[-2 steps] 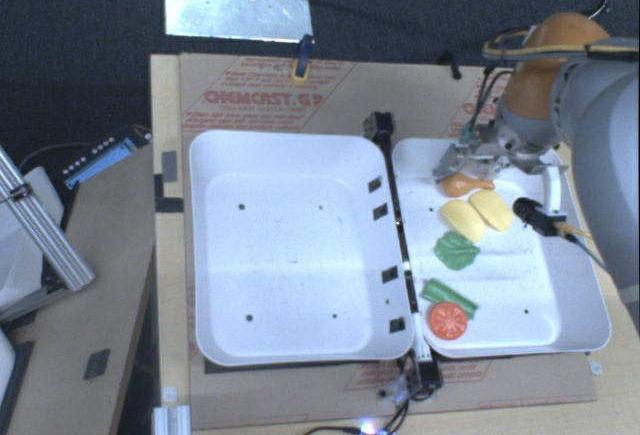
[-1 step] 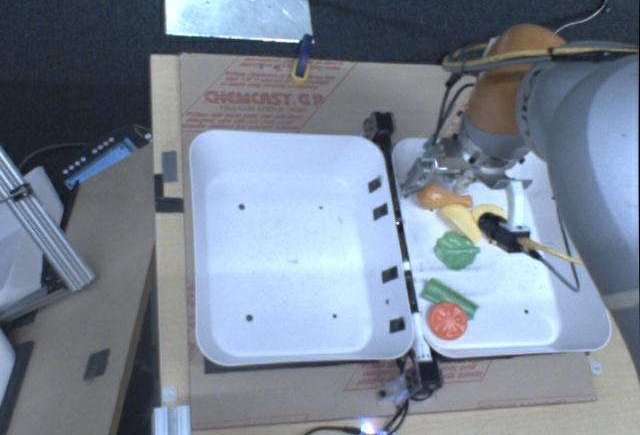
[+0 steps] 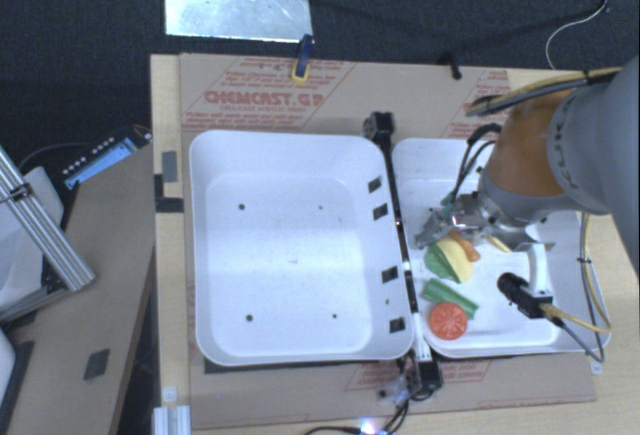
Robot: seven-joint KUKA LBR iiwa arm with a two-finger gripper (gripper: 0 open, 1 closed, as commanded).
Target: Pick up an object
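The gripper [image 3: 448, 223] hangs low in the right bin [image 3: 428, 173] (how far it is open cannot be told). A yellow-and-green piece [image 3: 452, 260] lies just beside it at six o'clock, with a green slice [image 3: 450, 293] and a red tomato [image 3: 448, 321] beyond.

— What lies in the right bin [image 3: 425, 173]?

— A small cluster of bright pieces, close to its left wall, in the near half.

— Name them.

— Farthest back, a yellow piece [image 3: 458, 261], oblong, green along its left side, lying at a slant. An orange bit [image 3: 469, 246] peeks out at its upper right, touching it; too small to tell its shape.

— And nearer?

— A green piece [image 3: 452, 293], flat and long, slanting down to the right, just beside the yellow one. Then a red round piece [image 3: 448, 321], nearest the bin's front rim, touching or almost touching the green one.

— All on the bin's floor?

— The green and red ones, yes. I cannot tell for the yellow.
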